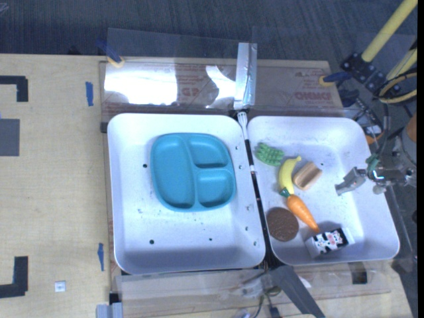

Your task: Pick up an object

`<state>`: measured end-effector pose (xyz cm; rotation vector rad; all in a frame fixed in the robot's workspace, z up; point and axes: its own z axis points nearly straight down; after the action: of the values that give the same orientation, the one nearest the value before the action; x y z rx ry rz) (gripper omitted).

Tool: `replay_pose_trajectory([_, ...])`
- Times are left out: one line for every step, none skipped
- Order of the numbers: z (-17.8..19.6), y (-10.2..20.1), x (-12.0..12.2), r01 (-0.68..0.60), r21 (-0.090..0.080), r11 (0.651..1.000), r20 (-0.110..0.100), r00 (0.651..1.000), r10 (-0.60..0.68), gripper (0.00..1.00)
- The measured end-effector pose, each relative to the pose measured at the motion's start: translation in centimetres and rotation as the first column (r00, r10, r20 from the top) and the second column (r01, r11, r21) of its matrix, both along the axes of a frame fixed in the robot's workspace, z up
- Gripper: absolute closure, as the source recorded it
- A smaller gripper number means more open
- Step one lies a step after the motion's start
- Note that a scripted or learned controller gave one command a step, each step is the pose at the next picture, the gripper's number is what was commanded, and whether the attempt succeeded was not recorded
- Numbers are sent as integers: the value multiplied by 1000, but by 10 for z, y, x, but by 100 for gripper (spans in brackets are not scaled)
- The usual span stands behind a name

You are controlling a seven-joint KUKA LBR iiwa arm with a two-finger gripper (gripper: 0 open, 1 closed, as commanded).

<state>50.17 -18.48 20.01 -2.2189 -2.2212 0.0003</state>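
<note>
On the left we see a white bin (pixel 126 197) with a blue divided plate (pixel 193 171) lying flat in its middle. Just beside it sits the second white bin (pixel 331 134), and that is where the objects to pick lie. Near its left wall we find a green leafy toy (pixel 268 153), then a banana (pixel 287 172) touching a piece of bread (pixel 307 175). Below them an orange carrot (pixel 301 209) lies tilted, with a brown round cookie (pixel 283 224) beside it and a small black-and-white box (pixel 327 240) near the front wall. At the right side we see the gripper (pixel 350 181) above the bin floor, apart from every object; we cannot tell how its claw stands.
</note>
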Motion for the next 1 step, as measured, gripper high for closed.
replay_pose_trajectory([-79, 48, 22, -110, -3, 994, 8, 994, 110, 0])
